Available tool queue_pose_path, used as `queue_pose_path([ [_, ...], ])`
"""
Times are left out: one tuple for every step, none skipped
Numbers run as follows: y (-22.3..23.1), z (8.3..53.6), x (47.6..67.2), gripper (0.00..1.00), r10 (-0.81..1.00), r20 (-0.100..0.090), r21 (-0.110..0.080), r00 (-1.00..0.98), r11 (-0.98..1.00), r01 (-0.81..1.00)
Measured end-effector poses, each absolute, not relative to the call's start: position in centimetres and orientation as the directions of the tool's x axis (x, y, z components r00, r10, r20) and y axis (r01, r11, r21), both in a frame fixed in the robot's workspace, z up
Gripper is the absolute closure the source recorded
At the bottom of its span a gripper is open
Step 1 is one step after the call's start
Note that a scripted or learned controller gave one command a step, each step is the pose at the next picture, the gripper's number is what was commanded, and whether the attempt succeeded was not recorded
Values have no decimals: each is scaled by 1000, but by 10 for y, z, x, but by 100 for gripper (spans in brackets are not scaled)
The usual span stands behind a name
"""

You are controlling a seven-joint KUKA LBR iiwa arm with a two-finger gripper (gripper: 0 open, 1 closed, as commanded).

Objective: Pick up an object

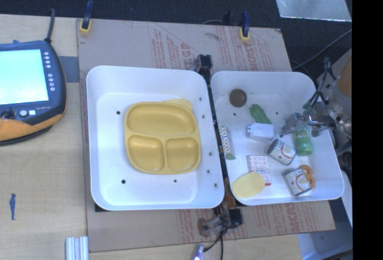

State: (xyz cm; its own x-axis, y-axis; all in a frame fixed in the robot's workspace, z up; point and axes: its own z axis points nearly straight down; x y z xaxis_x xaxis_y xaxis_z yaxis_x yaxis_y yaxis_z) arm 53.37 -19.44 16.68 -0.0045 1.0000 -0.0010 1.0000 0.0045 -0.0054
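Note:
The right bin [323, 193] holds several small objects. A brown round piece [237, 97] lies at the back, with a green pickle-shaped toy [259, 113] and a small white bottle [260, 130] just in front of it. A green bottle [304, 142] and a tilted can [280, 151] lie near the right side. My gripper [293, 126] reaches in from the right edge, just above the green bottle and right of the white bottle. Nothing is visibly held in it.
A second can [298, 180], a yellow lemon-like piece [248, 185], a white card [258, 164] and a printed packet [224, 139] also lie in the right bin. The left bin [102, 133] holds a yellow divided tray [162, 136]. A teach pendant [27, 88] sits at far left.

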Motion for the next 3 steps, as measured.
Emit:
queue_pose_path([
  [-162,91,546,0,1000,0,-5,-7,7,1000],
  [-134,92,595,0,1000,-1,-3,-7,7,1000],
  [-135,102,595,100,1000,-1,-4,-9,9,1000],
])
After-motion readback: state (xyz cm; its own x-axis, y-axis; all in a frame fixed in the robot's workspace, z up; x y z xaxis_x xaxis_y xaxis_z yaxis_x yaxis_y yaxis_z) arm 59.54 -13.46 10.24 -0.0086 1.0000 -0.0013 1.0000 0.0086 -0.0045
